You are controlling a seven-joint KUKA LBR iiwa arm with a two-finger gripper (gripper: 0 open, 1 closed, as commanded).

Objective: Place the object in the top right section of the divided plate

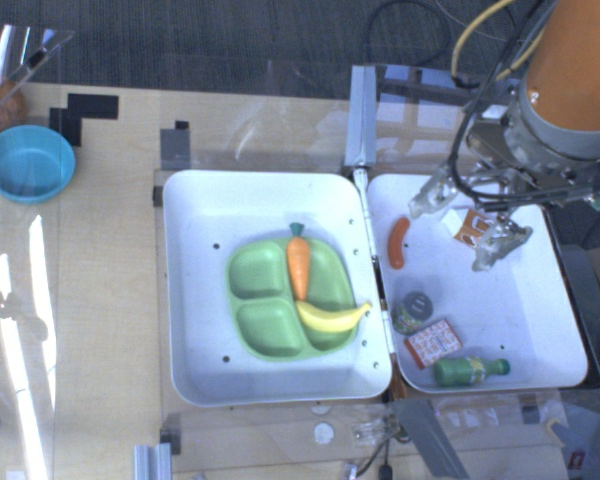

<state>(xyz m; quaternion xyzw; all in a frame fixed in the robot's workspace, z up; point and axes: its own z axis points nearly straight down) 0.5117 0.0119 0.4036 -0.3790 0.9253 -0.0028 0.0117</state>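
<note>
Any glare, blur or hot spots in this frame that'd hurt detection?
Camera view: the left bin is near blown out, with its walls hard to tell from its floor; bright reflections streak the clear panel at the bench's left edge; the gripper looks slightly soft; the carrot and banana stay sharp.

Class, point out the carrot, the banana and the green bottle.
carrot [298, 266], camera view: middle of its orange body.
banana [332, 317], camera view: middle of its curve.
green bottle [460, 371], camera view: its body.

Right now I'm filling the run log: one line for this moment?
gripper open, over right bin | carrot, banana on divided plate | hot dog unpicked
</note>
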